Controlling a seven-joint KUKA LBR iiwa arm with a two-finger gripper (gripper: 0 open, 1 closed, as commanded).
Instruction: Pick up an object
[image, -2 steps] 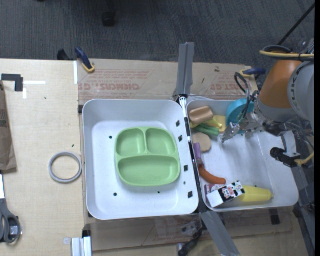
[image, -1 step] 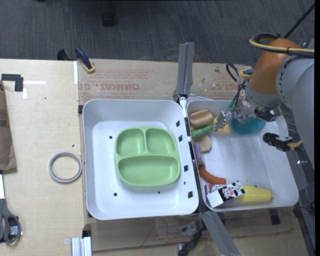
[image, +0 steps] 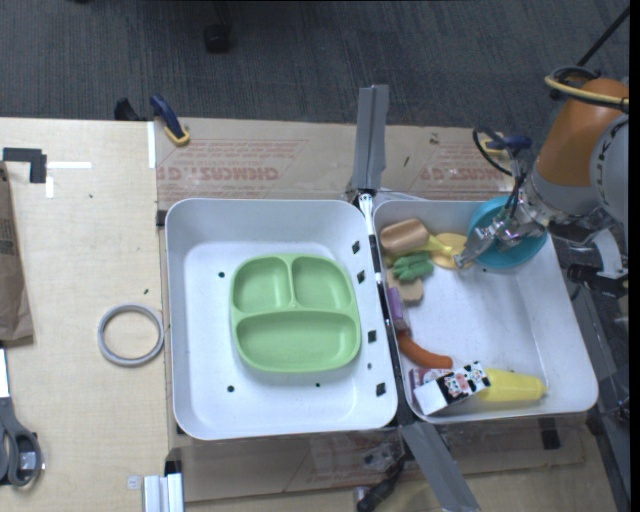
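Note:
My gripper (image: 480, 248) hangs low in the right bin (image: 520, 320), near its back. It sits at the left rim of a teal bowl (image: 515, 250), its tip close to a yellow piece (image: 447, 243). Left of that lie a brown bread-like piece (image: 403, 235), a green leafy toy (image: 411, 266), a tan block (image: 408, 291) and a purple item (image: 398, 312). An orange sausage shape (image: 424, 352) lies further forward. At the front are a black-and-white carton (image: 446, 387) and a yellow bottle-like object (image: 510, 387).
The left bin (image: 195, 330) holds a green divided plate (image: 295, 313). On the bench at the left lie a grey ring (image: 131, 333) and a brown paper bag (image: 12, 270). A metal post (image: 371, 135) rises behind the divider between the bins.

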